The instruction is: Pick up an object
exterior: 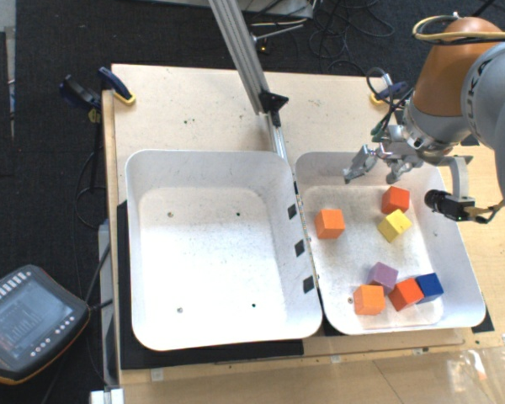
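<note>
While tool [377, 167] hovers, orange cube [329, 223] sits.

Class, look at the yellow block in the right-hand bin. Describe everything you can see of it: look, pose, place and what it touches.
The yellow block is a small cube with plain, matte faces; its material cannot be told. It lies on the floor of the right bin, in the bin's upper half, turned at an angle to the bin walls. Just above it sits an orange-red block; their corners are very close, and whether they touch cannot be told. The gripper is above and to its left, not touching it.
</note>
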You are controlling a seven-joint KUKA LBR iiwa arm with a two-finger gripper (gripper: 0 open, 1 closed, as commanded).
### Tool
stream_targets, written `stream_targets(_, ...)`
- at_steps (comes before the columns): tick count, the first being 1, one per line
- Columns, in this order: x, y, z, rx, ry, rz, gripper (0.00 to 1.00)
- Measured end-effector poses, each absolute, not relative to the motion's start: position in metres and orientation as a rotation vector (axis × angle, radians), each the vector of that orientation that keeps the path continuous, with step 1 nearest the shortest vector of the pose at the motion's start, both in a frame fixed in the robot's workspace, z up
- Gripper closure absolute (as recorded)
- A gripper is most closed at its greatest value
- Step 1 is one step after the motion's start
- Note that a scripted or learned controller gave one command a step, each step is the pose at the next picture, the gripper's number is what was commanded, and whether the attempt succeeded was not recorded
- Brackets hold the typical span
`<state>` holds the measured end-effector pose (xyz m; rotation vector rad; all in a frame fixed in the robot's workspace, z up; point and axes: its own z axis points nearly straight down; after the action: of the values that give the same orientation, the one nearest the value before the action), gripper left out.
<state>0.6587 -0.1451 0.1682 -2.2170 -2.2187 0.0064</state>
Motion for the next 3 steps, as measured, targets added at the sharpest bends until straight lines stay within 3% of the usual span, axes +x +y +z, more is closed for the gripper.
stream_targets(1,0.651,-0.152,0.113,-2.219,-2.218,0.006,0.0)
stream_targets(2,0.653,-0.152,0.128,-2.224,-2.223,-0.002,1.0)
stream_targets(3,0.653,-0.157,0.191,-2.227,-2.225,-0.006,1.0)
